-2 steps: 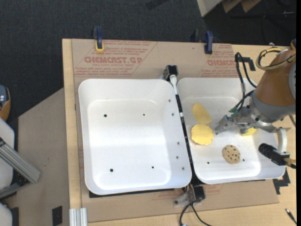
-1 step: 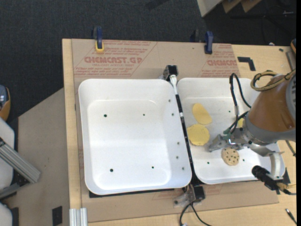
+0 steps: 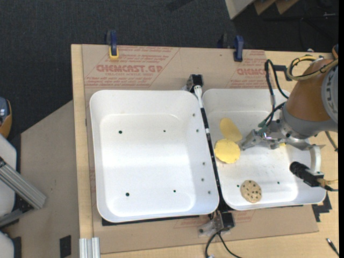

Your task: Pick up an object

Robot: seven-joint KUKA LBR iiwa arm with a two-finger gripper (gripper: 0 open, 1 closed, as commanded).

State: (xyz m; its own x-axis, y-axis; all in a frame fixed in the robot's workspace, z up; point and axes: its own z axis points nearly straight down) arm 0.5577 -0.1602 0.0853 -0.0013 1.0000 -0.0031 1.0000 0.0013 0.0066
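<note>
Two white bins sit side by side on the surface point(image 3: 161, 58). The left bin point(image 3: 107, 112) holds no objects; the right bin point(image 3: 279, 195) holds three — a pale yellow chip-like piece point(image 3: 229, 127) at about 11 o'clock in the bin, a round yellow disc point(image 3: 228, 151) just below it and nearly touching it, and a speckled cookie point(image 3: 251, 191) near the front wall at 6 o'clock, well apart from the other two.

The gripper point(image 3: 248, 142) points toward 9 o'clock, low over the bin floor, its tips just right of the yellow disc. The fingers point(image 3: 251, 137) look close together with nothing between them, though at this slant the gap is hard to judge. No object is lifted yet.

The likely target seems to be the disc, and the risks follow from how it lies. It is flat on the floor, so narrow fingers may slide over its top or shove it toward 9 o'clock against the wall shared with the left bin. The paler piece beside it could be nudged or caught along with it. The fingers also arrive from the side — they could scrape the bin floor rather than straddle the disc's rim.
</note>
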